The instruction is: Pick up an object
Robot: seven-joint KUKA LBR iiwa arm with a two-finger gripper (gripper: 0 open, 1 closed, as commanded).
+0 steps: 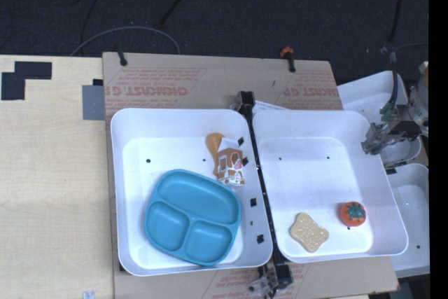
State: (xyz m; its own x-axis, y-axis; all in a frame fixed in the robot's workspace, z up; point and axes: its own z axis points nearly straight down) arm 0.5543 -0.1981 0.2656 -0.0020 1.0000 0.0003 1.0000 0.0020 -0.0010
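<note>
The gripper [378, 138] hangs at the right edge of the frame, over the right bin's [315, 150] outer rim; whether it is open or holding anything cannot be told. Below it and left, at lower right, lie an orange tomato toy [353, 213] and a tan cracker [309, 232], both well apart from it.

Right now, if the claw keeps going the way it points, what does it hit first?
The claw sits at the right bin's right rim, pointing left. Going straight on, it would likely cross bare bin floor and meet the divider between the bins first; its height is unclear.
</note>
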